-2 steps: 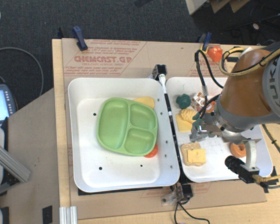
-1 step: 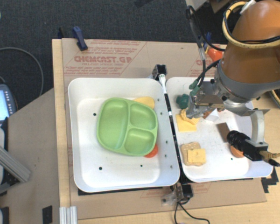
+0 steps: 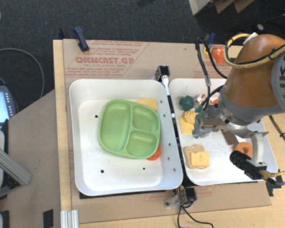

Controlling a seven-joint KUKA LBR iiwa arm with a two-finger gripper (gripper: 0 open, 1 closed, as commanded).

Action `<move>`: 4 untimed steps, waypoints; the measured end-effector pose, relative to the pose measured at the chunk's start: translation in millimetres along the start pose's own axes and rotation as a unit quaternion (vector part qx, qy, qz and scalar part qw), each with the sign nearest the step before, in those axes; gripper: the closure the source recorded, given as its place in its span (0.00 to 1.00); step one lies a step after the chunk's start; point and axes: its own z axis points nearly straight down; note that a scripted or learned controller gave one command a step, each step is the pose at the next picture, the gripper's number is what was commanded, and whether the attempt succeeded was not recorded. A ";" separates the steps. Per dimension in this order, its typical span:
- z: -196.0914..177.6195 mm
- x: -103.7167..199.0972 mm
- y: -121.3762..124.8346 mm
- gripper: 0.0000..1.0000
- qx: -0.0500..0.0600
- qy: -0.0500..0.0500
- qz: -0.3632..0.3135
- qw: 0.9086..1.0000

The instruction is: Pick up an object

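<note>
The left bin [image 3: 80,127] is holding a green tray [image 3: 129,128], long side running left to right. The right bin [image 3: 213,178] is holding small toys, possibly food. The gripper [image 3: 199,125] is hanging there; its grip is unreadable.

Robotics lab: brown cardboard-topped bench [image 3: 109,56] holding two shallow white plastic bins [image 3: 80,127], blue clamps [image 3: 80,38], loose black cables [image 3: 19,56], dark carpet floor [image 3: 109,8].
</note>
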 end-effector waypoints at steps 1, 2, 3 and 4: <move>-26.0 105.9 0.7 1.00 -0.006 0.003 -0.008 1.000; -131.9 112.3 1.3 1.00 -0.011 0.003 -0.004 1.000; -136.7 112.0 0.5 1.00 -0.006 0.001 -0.003 1.000; -146.8 112.5 0.8 1.00 -0.006 0.000 -0.004 1.000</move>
